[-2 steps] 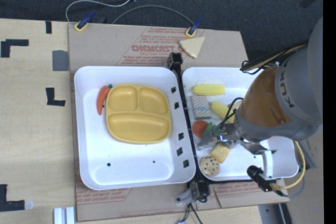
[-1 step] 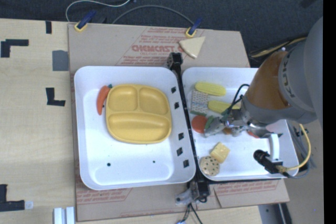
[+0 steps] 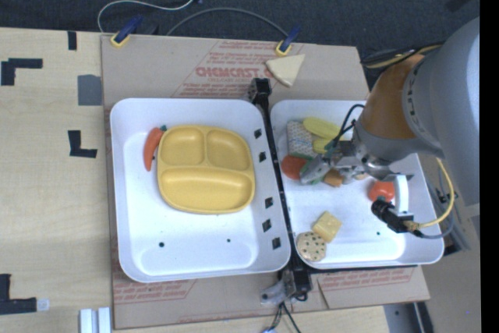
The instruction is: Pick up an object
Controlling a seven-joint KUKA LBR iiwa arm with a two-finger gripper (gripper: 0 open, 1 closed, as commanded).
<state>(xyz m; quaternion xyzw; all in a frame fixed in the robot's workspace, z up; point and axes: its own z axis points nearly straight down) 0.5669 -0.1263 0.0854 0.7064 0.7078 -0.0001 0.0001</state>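
Red toy [image 3: 293, 165] just beside fingers [image 3: 316, 170]

Bench [image 3: 47, 191] with cardboard sheet [image 3: 226, 70]

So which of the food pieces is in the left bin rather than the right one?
The orange carrot, lying beside the yellow divided plate; the other pieces are in the right bin.

L bin [image 3: 132, 246]: tray [image 3: 206, 168] in middle, carrot [image 3: 151, 147] just left of it. R bin [image 3: 421, 249]: cookie [image 3: 312, 247] and cracker [image 3: 327, 226] at front, touching; sponge [image 3: 299, 137] and banana [image 3: 320, 126] at back. Wedge [image 3: 285, 70] on cardboard [image 3: 218, 66] behind bins.
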